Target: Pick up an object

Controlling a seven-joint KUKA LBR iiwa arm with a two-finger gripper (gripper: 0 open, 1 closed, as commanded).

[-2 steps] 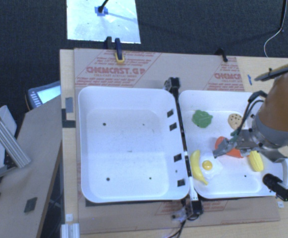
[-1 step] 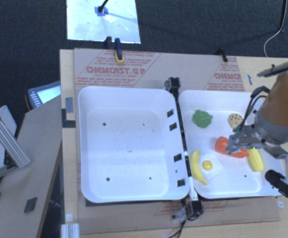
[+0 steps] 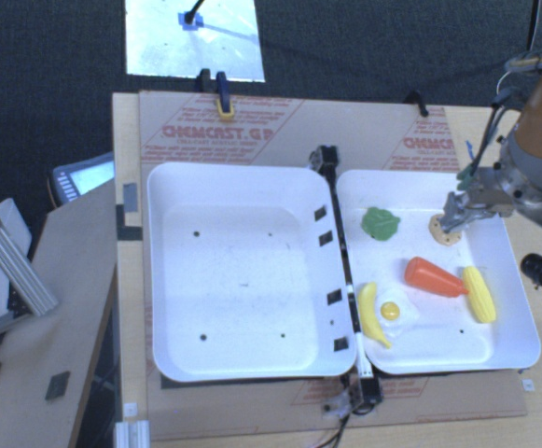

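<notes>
The right bin (image 3: 513, 343) holds a green leafy toy (image 3: 380, 222), an orange carrot (image 3: 434, 277), a yellow corn cob (image 3: 479, 293), a yellow banana (image 3: 371, 314), a fried egg (image 3: 391, 312) and a tan round piece (image 3: 446, 232). My gripper (image 3: 453, 218) hangs at the bin's far right part, its tip right over the tan round piece. The arm covers part of that piece, and I cannot make out whether anything sits between the fingertips.
The left bin (image 3: 173, 250) lies beside the right one, with black clips along the shared wall (image 3: 338, 269). A silvery sheet (image 3: 194, 26) lies beyond the bench. A metal rail (image 3: 9, 255) and a small screen (image 3: 79, 180) stand at the left.
</notes>
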